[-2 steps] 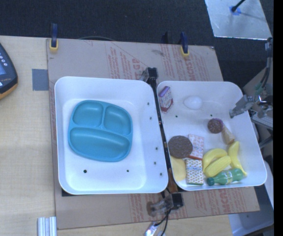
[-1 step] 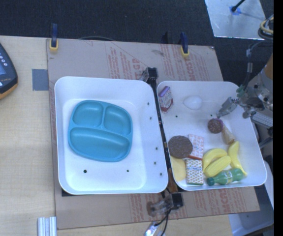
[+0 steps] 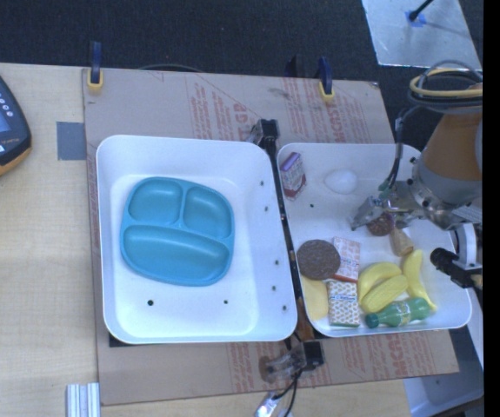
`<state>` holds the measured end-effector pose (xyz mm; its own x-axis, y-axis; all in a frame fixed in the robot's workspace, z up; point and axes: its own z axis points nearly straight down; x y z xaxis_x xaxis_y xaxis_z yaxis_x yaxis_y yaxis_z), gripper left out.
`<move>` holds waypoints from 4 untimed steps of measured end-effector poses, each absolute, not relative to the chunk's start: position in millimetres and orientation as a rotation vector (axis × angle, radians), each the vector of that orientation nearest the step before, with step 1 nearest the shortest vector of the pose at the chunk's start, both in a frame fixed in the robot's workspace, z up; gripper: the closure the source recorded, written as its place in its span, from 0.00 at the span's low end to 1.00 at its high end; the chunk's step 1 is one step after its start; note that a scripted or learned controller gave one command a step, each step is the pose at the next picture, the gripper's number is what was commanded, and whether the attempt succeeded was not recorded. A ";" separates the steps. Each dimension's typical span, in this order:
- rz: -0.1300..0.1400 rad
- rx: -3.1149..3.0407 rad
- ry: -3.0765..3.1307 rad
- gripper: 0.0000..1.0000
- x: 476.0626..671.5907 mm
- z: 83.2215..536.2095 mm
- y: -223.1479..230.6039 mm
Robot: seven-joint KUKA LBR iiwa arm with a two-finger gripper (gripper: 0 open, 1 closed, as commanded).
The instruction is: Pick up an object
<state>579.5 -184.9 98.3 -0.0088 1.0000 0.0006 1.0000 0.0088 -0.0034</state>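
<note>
Two white bins sit side by side on the counter (image 3: pixel 32 259). Nearest in the right bin (image 3: pixel 319 159) lie a green bottle (image 3: pixel 397 314) and bananas (image 3: pixel 389 283); farther back, the gripper (image 3: pixel 380 215) hovers over a brown object (image 3: pixel 380 225), its jaws' spread impossible to tell

Bench (image 3: pixel 32 259) under two white bins (image 3: pixel 189 320)

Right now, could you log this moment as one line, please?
gripper low in right bin | over brown item | blue tray left bin
</note>
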 end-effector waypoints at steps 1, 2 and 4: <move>-0.002 -2.217 -2.235 0.00 659.5 93.4 -212.0; 0.002 -2.219 -2.222 0.00 612.2 157.8 -211.7; 0.003 -2.213 -2.231 0.00 620.4 91.2 -198.6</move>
